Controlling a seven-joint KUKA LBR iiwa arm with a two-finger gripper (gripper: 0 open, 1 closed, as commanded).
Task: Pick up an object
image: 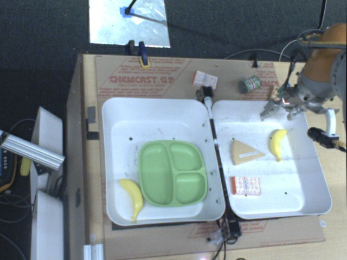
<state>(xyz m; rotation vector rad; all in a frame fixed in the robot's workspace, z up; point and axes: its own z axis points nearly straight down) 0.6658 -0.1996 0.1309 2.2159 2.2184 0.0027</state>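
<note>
Nearest, a small red-and-white printed packet (246, 186) lies at the right white bin's (312, 199) six o'clock. Empty gripper (282, 108), fingers spread, hovers at twelve, just above the small yellow plastic banana (277, 143); its curve may roll from the closing fingers.

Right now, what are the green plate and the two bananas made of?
The green plate looks like smooth plastic: one even pale green, with moulded compartments and a soft sheen. The bananas are probably plastic toys too, since each is a flat bright yellow without spots, though from this far up real fruit can't be ruled out.
</note>
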